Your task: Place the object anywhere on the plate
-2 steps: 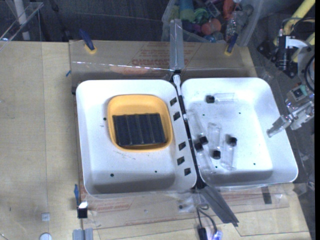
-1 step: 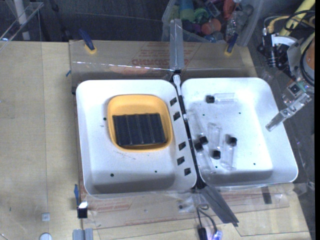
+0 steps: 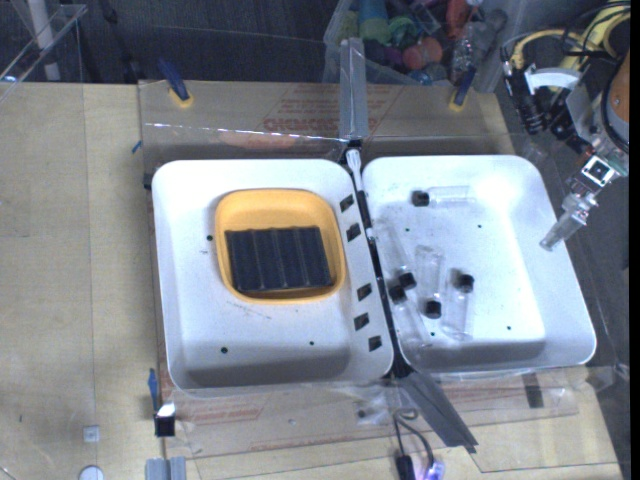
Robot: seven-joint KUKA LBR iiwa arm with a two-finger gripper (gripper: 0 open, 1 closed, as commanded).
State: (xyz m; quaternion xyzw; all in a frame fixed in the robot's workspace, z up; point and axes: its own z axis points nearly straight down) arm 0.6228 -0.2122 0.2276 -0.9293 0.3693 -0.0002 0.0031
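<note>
Plate (image 3: 232, 218) left bin; gripper (image 3: 566, 223) over right bin's rim.

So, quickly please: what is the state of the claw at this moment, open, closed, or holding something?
Claw: cannot be told; it hangs over the right bin's right edge.

No text, label, brand, number or sign can be read. Faint reddish print lies on the clear sheet (image 3: 300, 118) behind the 2 bins, too blurred to make out. A small black-and-white square marker (image 3: 597, 171) sits on the arm near the wrist; its pattern cannot be read.
</note>
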